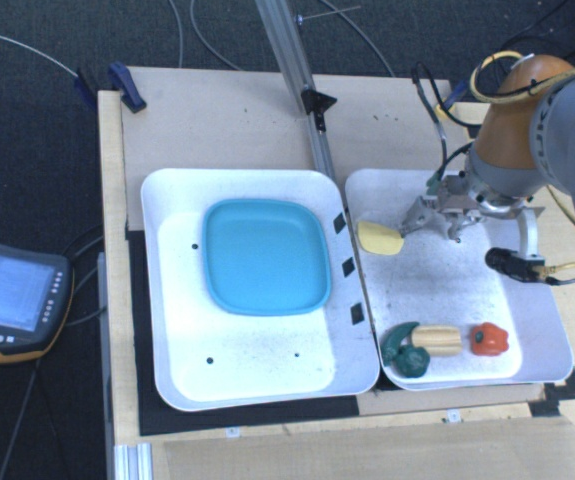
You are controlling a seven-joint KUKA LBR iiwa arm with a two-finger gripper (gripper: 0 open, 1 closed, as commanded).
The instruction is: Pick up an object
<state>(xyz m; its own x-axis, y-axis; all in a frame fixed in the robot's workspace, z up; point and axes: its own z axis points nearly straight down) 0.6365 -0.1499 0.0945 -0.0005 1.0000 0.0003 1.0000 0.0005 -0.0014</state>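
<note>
a pale wooden surface carries two shallow white bins side by side, the left white bin and the right white bin, over a dark carpeted floor strewn with thin cables. a grey handheld control pendant with a lit screen lies on the floor well to the left of the gripper, and a slanted metal pole rises from the surface between the bins. a square turquoise plastic plate rests in the left bin.

the gripper hangs over the upper part of the right bin, its metal fingers reaching leftward; whether they are spread or pressed together cannot be told. a small pale yellow rounded object lies just beside the gripper's tip, to its lower left, apparently not between the fingers. well below the gripper, along the near wall, sit a dark green curved toy, a tan cylindrical piece and a red tomato-like toy in a row.
</note>
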